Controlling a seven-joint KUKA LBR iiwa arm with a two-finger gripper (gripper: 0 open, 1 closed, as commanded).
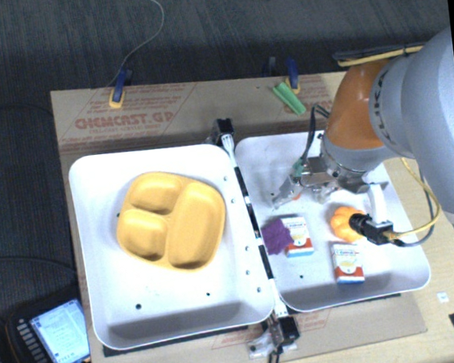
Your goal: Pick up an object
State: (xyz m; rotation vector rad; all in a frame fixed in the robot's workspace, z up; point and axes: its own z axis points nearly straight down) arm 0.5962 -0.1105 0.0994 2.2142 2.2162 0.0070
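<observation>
My gripper (290, 190) hangs low over the upper middle of the right bin (403, 278), under the orange band of the arm (358, 115). Just below it lie a purple lump (275, 235) and a small white carton (299, 236) with an orange picture, side by side. To the right of these sits an orange round fruit (342, 220). A second small carton (348, 262) lies nearer the front. Nothing is visibly held by the gripper. A big yellow, lobed, bread-like object (170, 219) rests in the left bin (112, 314).
A black plug with a yellow cable (370, 230) hangs from the arm beside the fruit. Blue clamps (121, 87) and a green clip (289, 97) sit on the cardboard at the back. A small screen (57, 335) stands at the lower left, off the bench.
</observation>
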